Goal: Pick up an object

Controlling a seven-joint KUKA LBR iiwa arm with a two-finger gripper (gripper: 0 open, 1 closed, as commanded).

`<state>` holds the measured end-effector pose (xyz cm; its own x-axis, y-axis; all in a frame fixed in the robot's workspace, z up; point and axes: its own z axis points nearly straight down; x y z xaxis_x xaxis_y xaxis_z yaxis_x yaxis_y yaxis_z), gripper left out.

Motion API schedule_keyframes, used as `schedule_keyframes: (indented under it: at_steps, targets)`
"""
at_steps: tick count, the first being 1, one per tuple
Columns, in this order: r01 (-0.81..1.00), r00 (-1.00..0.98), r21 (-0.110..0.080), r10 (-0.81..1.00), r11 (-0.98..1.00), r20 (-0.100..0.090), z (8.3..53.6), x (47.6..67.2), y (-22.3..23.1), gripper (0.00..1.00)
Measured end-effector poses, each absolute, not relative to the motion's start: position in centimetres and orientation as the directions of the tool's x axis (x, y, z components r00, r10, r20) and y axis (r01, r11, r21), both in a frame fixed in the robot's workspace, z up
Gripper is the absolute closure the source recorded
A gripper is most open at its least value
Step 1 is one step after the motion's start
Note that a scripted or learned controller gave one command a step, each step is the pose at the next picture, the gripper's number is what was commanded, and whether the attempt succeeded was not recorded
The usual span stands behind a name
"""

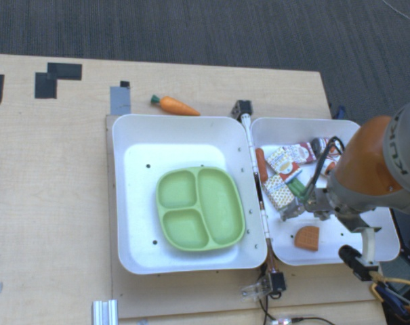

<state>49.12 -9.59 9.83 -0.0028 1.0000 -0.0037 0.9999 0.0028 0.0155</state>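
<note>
In the right-hand shallow white bin (387, 246), a small orange-brown wedge-shaped toy (307, 237) lies on the floor near the front wall, just nearer than and slightly right of the gripper (294, 207). The gripper's metal tip sits over the pile of printed snack packets (284, 175) and beside a green-tipped item (297, 185); how wide its fingers stand, and whether anything is between them, cannot be told. A red sausage-shaped toy (261, 165) lies along the bin's left wall.

The grey arm with its orange band (367, 158) comes in from the right and bends down over the right bin, its wrist low above the bin floor, black cables looping over it.

The left white bin (133, 181) holds a light green three-compartment plastic plate (200, 208). An orange toy carrot (175, 105) lies on the wooden bench (49, 202) just beyond the left bin's far rim. The print on the packets is too small to read.
</note>
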Motion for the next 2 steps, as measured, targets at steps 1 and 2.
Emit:
schedule_keyframes:
  at_steps: [1,2]
  targets:
    - [1.0,-0.001,0.009,1.0,0.001,-0.004,8.7,48.9,-8.8,0.0]
    - [1.0,-0.003,0.015,1.0,0.003,-0.003,9.8,49.1,-8.7,1.0]
